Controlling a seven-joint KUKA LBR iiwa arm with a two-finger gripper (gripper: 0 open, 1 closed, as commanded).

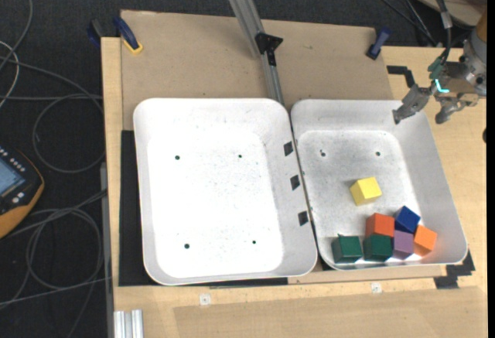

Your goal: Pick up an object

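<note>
Bins sit side by side on the bench, and the left bin (209,189) carries no blocks on its speckled floor. In the right bin (340,135) a yellow cube (366,189) lies alone near the middle of the floor, tilted a little and well apart from every wall. The rest crowd the near right corner: two dark green cubes (362,248) touching along the near wall, an orange-red cube (380,224) just behind them, then a purple cube (404,242), a blue cube (407,217) behind it, and an orange cube (425,237) hard against the right wall. All look like small rigid blocks, probably light, with flat smooth faces that should take a pinch without yielding, though such faces may slip if caught off square. The yellow one seems the easiest to take, across two opposite flat sides, since both are free; the clustered ones leave little room for a finger between neighbours. The gripper (427,106) hangs over the far right corner of the right bin, its two fingers spread apart with nothing between them.
</note>
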